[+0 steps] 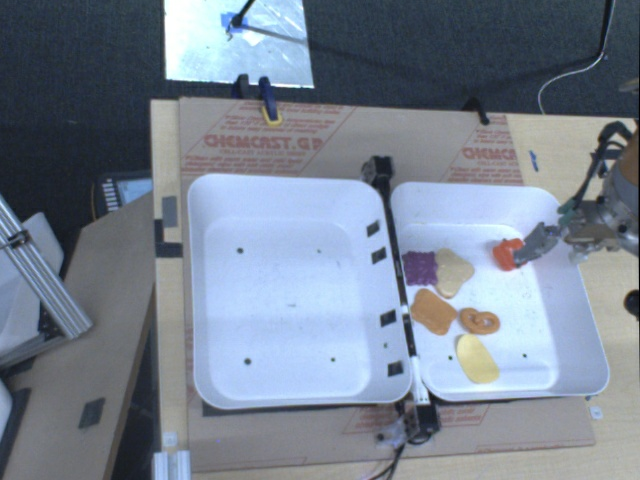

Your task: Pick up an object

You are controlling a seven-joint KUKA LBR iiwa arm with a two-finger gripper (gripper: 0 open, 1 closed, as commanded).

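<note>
My gripper (532,245) reaches in from the right over the right bin (575,313), near its upper right part. Its tip lies right against a small red-orange object (506,254), and I cannot tell whether that object is held or just touched. Further left in the same bin lie a purple piece (419,265), a beige piece (454,271), an orange-brown piece (433,312), a small pretzel-shaped piece (480,320) and a yellow oval piece (478,358).
The left bin (290,288) sits beside the right one, with black clips along the shared divider (397,288). Both bins rest on a cardboard sheet (300,133) on the bench. A shiny metal plate (238,28) lies on the floor beyond.
</note>
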